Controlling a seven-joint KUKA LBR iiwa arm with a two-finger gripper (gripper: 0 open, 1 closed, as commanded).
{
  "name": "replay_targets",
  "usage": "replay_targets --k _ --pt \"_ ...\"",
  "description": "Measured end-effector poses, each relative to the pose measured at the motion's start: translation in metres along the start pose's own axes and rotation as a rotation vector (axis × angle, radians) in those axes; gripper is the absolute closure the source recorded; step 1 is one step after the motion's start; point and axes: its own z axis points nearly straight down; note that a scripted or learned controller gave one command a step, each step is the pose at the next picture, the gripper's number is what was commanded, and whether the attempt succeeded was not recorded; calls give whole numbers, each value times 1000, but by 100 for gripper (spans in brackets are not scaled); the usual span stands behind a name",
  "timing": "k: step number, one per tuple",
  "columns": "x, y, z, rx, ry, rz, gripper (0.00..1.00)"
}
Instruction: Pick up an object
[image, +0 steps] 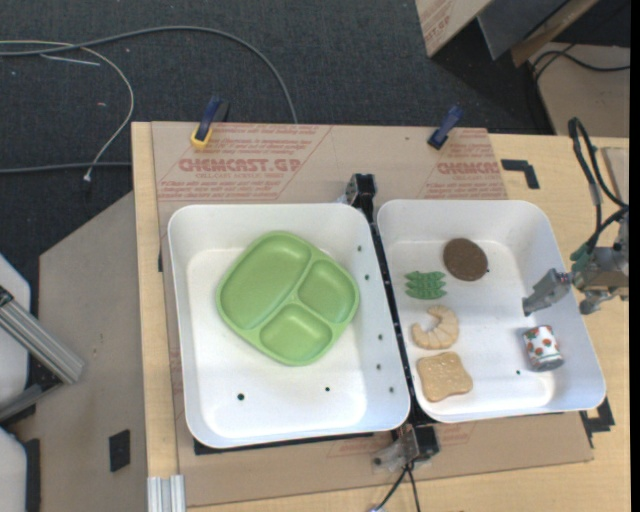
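At the right edge of the right bin (500, 215), the gripper (560, 288) hangs over the rim with fingers spread apart, grasping nothing. Just near of it lies a small white can with red spots (541, 347); further left sit a brown disc (465, 258), green leaf piece (426, 285), croissant (436, 328) and toast (444, 376). Left bin (200, 400) holds a green divided plate (288, 297).
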Motion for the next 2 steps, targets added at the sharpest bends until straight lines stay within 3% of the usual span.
replay_targets --k 1,2 --pt "0 2 -5 -11 -3 -4 0" --pt "-6 -5 51 -6 -1 -2 0"
